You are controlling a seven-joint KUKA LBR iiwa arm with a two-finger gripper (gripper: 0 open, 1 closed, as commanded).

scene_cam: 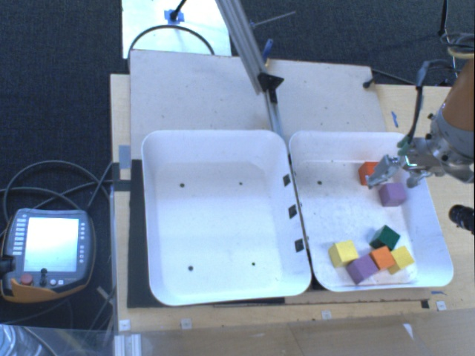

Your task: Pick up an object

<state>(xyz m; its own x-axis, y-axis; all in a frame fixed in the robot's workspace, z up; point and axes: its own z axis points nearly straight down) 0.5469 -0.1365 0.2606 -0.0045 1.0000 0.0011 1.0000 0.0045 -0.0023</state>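
Note:
In the right bin (332, 206), an orange block (366, 173) lies near the far side with a purple block (392, 193) just in front of it. My gripper (385, 171) hangs at the end of the arm coming in from the right, right beside the orange block and just above the purple one. Whether it touches either block is unclear. Near the bin's front corner sits a cluster: a green block (385, 236), a small orange block (382, 257), two yellow blocks (343, 253) (401, 259) and another purple block (362, 268).
The left bin (215, 213) stands alongside, with a raised divider between the two bins. A slanted metal pole (241, 32) crosses the back of the bench. A teach pendant (46, 254) lies on the floor at the left.

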